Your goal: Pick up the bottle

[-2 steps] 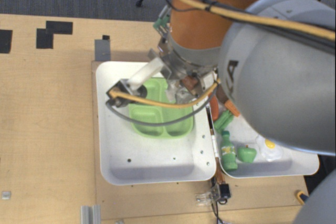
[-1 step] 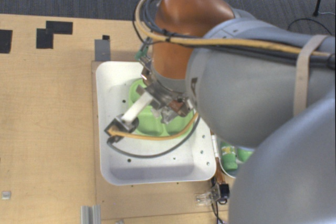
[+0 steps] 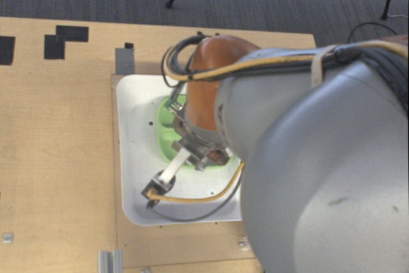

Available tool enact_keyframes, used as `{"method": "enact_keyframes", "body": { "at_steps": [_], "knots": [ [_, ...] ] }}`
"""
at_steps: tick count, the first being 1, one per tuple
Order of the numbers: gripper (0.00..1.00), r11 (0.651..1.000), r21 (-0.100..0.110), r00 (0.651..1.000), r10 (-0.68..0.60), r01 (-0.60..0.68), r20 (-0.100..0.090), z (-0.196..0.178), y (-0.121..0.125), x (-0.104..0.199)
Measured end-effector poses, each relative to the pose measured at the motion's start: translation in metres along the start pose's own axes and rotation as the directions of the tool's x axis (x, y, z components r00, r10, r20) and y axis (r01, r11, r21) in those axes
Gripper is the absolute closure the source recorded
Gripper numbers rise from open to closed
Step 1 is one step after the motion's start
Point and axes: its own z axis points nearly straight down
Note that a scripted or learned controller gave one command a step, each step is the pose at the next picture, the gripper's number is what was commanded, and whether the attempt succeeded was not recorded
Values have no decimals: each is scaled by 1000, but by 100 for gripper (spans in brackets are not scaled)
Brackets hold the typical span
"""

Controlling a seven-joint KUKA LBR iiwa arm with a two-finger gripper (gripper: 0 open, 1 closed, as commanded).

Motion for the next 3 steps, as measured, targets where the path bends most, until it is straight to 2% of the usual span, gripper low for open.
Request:
{"method": "enact_keyframes", "body": {
  "at_steps": [1,2,3],
  "knots": [
    [100,983,-1,983,184,-184,-4,-93,56,-6],
    [100,859,1,859,511,-511,-5,-99,14,-1],
    [100,803,1,803,596,-596,-5,-102,-14,17]
  ]
}}
